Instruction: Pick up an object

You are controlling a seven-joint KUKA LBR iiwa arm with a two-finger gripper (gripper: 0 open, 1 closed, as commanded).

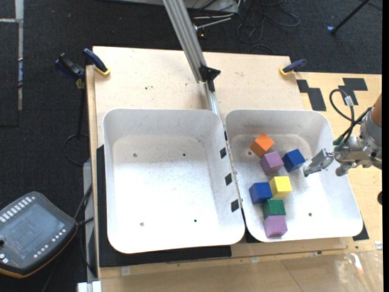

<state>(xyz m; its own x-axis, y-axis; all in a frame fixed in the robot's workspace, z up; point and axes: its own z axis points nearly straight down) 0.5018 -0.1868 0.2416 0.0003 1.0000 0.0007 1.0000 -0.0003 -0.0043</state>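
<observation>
We are in the approach — our end effector [320, 162] hangs at the frame's right, empty. We cannot tell its state; next, descend squarely on the blue cube [293, 159] just beside it.

Even, bright overhead light fills the scene. The two white bins [164, 181] glare almost to blank, detail washed out on their floors. Shadows are soft and short, thin under the bins' near edges. The dark floor beyond the bench [152, 72] falls dim; focus is slightly soft throughout.
</observation>
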